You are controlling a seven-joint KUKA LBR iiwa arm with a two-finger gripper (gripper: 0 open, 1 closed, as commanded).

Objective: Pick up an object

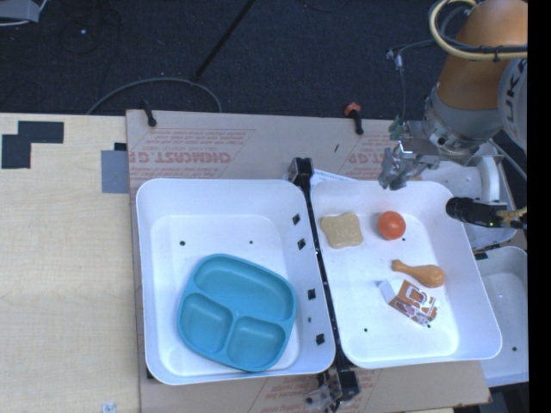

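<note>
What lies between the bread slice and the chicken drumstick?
In the camera view, only bare white bin floor separates the bread slice from the drumstick.

Right bin (482, 317) contents: tan bread slice (342, 230), lying flat; red tomato (391, 224) beside it. Orange drumstick (419, 273) and printed packet (414, 303) lie nearer the front.

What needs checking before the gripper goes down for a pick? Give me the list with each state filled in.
1. Targets in the right bin: ok. Tomato, bread, drumstick and packet all lie there.
2. Space around the tomato: ok, it lies apart from the bread and the drumstick.
3. Drumstick and packet apart: not ok, they lie close, perhaps touching.
4. Gripper over a target: not ok, it sits at the bin's far rim, beyond the tomato.
5. Fingers' state: cannot tell.
6. Left bin: ok, the blue tray is out of the way.
</note>
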